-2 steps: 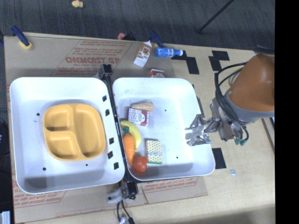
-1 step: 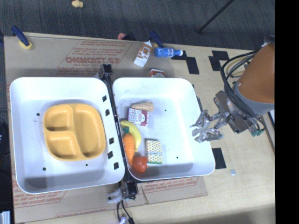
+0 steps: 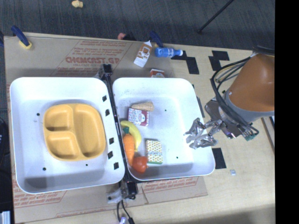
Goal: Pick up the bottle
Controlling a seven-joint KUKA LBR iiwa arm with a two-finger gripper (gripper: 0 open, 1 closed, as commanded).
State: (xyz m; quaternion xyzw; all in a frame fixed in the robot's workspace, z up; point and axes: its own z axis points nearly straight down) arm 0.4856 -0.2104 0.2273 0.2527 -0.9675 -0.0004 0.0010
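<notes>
A tan wooden bench top (image 3: 243,190) with printed cardboard sheets under two shallow white plastic bins fills most of the frame; dark grey carpet (image 3: 140,8) runs along the top. The left bin (image 3: 23,171) holds a yellow three-compartment plastic tray (image 3: 74,130). The right bin (image 3: 177,97) holds, along its left side, a small red and white carton (image 3: 139,116), a yellow banana (image 3: 132,131), an orange carrot (image 3: 128,147), a red tomato (image 3: 139,164) and a patterned green and yellow box (image 3: 154,151).

The small blue plastic bottle (image 3: 166,52) lies on its side on the bench above the right bin, outside it, near the top centre.

The metal two-finger gripper (image 3: 200,135) hangs over the right bin's right edge, well apart from the bottle. Its fingers look spread, with nothing between them.
</notes>
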